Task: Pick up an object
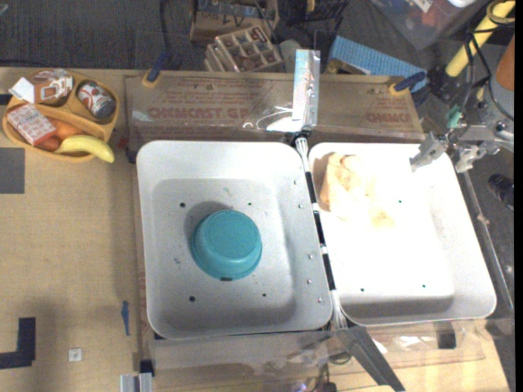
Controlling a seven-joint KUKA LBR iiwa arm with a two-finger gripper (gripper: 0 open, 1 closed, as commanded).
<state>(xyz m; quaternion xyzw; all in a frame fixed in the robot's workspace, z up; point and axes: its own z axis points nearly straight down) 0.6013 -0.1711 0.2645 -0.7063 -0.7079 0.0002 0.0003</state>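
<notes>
Item: teal bowl (227, 244), sitting upturned mid left bin (163, 170). Gripper (442, 152) hovering at two o'clock over right bin (458, 243), fingers spread, holding nothing. Risk: fingers sliding off the bowl's smooth dome.

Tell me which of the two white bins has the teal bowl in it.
The left bin, the one farther from the pincer. The teal bowl sits upside down near its middle; the right bin holds a pale, washed-out object at its upper left corner instead.
</notes>
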